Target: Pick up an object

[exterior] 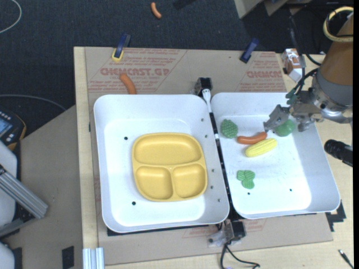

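Note:
My gripper hangs low over the far right part of the right bin. Its fingers stand apart, so it is open. A round green toy lies just under it, next to the left finger; I cannot tell whether they touch. Left of that lie an orange sausage and a yellow corn cob, touching each other. A green leafy piece rests near the bin's left wall. Another small green piece lies toward the front.
The left bin holds a yellow three-compartment plate. An orange sausage lies on the cardboard behind it, and another on the dark floor. Clamps pin the board's far edge.

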